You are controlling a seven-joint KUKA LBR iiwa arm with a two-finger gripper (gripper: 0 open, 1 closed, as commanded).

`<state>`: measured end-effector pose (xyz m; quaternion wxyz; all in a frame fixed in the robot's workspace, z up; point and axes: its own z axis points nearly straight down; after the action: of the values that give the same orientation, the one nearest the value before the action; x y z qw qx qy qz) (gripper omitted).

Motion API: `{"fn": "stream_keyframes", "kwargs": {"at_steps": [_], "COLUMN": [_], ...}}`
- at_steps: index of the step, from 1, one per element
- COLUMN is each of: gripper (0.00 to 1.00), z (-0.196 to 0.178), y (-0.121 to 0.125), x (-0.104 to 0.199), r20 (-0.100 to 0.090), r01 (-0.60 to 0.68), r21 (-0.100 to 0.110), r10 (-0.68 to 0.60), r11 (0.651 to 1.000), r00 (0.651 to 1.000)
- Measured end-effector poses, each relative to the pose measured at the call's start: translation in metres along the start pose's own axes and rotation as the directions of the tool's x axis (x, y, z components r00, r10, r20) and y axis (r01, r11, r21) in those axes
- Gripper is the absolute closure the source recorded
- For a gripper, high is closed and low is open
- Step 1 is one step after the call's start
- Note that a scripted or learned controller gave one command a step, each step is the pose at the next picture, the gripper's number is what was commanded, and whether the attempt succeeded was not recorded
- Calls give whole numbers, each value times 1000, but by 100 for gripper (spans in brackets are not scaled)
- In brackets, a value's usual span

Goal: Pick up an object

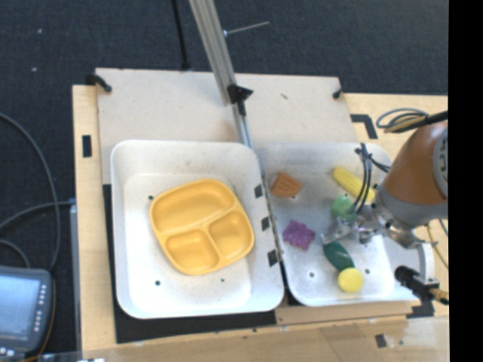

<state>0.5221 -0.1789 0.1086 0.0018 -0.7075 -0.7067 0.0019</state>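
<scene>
Green object: dark green oblong piece (339, 256) in right white bin (317, 296), a small yellow ball (350, 280) touching its lower end.
Gripper (352, 228): low, just above the green piece; opening and hold cannot be told.
Neighbours: purple lump (299, 234), orange block (285, 185), yellow corn-like piece (349, 179), light green piece (343, 205).
Left white bin (128, 202): yellow three-compartment plastic tray (201, 225).
Surface: pale wooden bench (158, 100); dark carpet (68, 21) around.
</scene>
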Motion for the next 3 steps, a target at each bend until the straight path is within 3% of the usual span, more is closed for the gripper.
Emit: {"fn": "stream_keyframes", "kwargs": {"at_steps": [1, 2, 3], "gripper": [0, 100, 100], "z": [8, -4, -63], "y": [0, 1, -4], "x": [-1, -2, 0], "r20": [1, 1, 2], "r01": [-2, -9, 1], "r21": [-4, -10, -13], "r10": [2, 9, -1], "r11": [1000, 1000, 1000], "r00": [1000, 1000, 1000]}}
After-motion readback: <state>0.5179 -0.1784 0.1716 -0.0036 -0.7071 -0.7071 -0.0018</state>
